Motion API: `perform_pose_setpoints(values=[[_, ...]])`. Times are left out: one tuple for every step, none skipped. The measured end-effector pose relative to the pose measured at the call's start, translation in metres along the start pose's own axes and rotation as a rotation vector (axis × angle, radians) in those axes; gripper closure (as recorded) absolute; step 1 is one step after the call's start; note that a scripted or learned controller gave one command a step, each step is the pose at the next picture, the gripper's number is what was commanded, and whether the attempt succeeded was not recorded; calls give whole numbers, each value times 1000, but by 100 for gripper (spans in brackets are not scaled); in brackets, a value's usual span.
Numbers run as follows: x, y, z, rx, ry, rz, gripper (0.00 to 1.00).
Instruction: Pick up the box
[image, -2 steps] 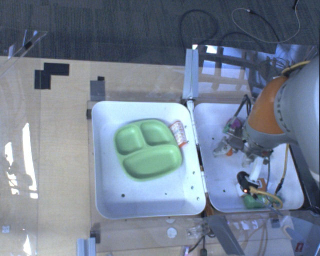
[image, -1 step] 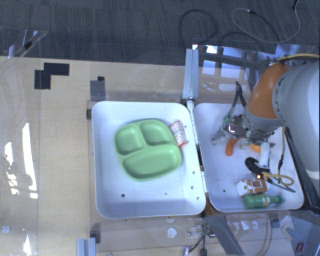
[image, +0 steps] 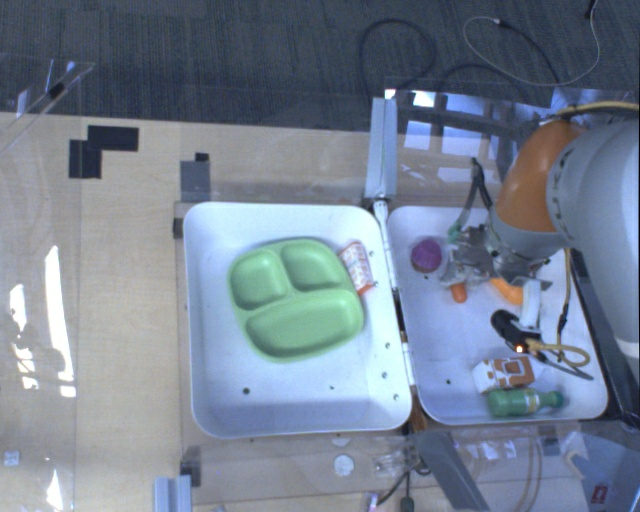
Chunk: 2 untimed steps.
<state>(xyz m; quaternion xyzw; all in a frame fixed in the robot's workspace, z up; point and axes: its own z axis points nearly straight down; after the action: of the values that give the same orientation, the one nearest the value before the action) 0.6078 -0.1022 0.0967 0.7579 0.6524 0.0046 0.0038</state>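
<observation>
Gripper (image: 470, 262) low in right bin (image: 440, 380) near purple ball (image: 427, 256), openness impossible to tell; box (image: 504, 373) near front, just beside green bottle (image: 522, 402).

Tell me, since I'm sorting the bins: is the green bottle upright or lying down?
Lying down. The green bottle rests on its side along the right bin's near wall, just below the small box.

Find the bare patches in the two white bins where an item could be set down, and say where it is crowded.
Left bin: a bare strip lies along the near wall, below the green divided plate. Right bin: a bare patch sits mid-floor, between the purple object and the small box. Crowded: the right bin's far end around the tool, and its near corner by the green bottle.
</observation>
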Motion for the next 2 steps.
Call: perform_pose_setpoints(values=[[68, -38, -88, 8, -1, -148, 100], [84, -116, -87, 11, 0, -299, 100]])
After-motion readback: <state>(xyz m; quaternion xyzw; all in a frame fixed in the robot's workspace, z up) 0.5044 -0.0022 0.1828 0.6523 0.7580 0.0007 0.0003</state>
